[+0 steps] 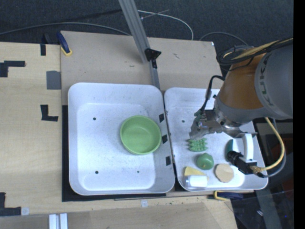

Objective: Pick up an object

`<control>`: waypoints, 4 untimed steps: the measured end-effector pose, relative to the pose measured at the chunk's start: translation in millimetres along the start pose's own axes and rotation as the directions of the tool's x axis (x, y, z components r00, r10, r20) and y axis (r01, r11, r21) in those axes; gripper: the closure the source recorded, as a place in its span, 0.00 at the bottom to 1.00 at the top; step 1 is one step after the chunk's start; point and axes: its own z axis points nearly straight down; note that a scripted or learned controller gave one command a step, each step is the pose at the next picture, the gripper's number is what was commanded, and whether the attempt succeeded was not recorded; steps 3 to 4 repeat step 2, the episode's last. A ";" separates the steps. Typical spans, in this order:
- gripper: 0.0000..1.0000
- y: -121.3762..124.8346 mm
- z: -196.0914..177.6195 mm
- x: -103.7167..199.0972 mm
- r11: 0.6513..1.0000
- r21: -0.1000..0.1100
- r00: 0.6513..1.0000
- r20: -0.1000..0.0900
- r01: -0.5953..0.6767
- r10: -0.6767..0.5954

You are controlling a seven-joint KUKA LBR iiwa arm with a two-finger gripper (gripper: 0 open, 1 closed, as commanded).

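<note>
In the camera view my gripper (198,130) hangs low over the middle of the right bin (183,99), right above a light green ridged piece (197,144). Just below that piece lies a dark green round object (205,161). Along the bin's near edge sit a yellow wedge (191,171), a white block (196,181) and a tan round disc (224,172). A teal object (229,145) peeks out beside the wrist. A green bowl (140,135) stands in the left bin (81,128).
A grey pole (136,25) slants down from the top to the divide between the bins. Wooden bench surface surrounds the bins, with cables lying behind the bench.
</note>
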 end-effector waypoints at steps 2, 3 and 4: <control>1.00 9.9 -14.4 111.8 1.000 -0.002 1.000 0.000 0.001 -0.001; 1.00 9.9 -14.4 111.8 1.000 -0.002 1.000 0.000 0.001 -0.001; 1.00 9.9 -14.4 111.8 1.000 -0.002 1.000 0.000 0.001 -0.001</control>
